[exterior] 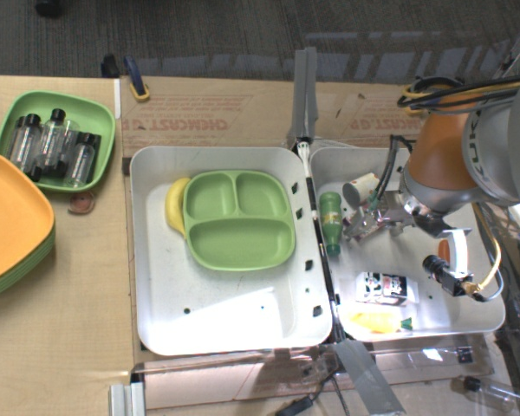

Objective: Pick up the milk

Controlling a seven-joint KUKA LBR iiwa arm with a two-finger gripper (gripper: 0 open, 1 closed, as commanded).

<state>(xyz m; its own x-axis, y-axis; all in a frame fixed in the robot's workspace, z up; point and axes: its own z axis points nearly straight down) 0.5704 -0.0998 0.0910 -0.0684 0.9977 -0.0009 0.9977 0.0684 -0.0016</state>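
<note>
The gripper (361, 225) is seen low in the right bin (494, 319); its opening cannot be told. The milk (383, 287) lies flat just below it, untouched. A green bottle (330, 221) beside the gripper may be knocked or grasped instead.

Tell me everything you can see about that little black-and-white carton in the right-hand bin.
The milk carton is a small box printed in black-and-white patches, like cowhide, and it looks like cardboard. It lies flat on its side on the floor of the right bin, toward the near edge. A yellow item lies just in front of it, apart or barely touching. The gripper sits farther back, not on the carton.
</note>
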